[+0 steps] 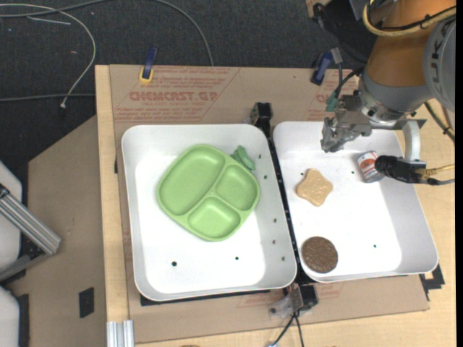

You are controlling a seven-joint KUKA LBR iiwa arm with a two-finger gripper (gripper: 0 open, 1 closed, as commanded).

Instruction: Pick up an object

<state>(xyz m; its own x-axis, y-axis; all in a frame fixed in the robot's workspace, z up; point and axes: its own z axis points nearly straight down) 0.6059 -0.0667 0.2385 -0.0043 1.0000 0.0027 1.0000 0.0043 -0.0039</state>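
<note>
Tan cookie (314, 187) below hovering hand (334, 142)

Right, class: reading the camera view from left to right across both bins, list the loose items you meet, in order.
Green divided plate → small green piece at its upper right edge → tan cookie-shaped piece and brown round disc, roughly level in this direction → gripper → small red and white can.

A tan star-shaped cookie (314, 187) lies flat mid right bin (391, 248); a brown round cookie (319, 254) at its near-left corner; a small red-white can (368, 166) on its side, far right.
</note>
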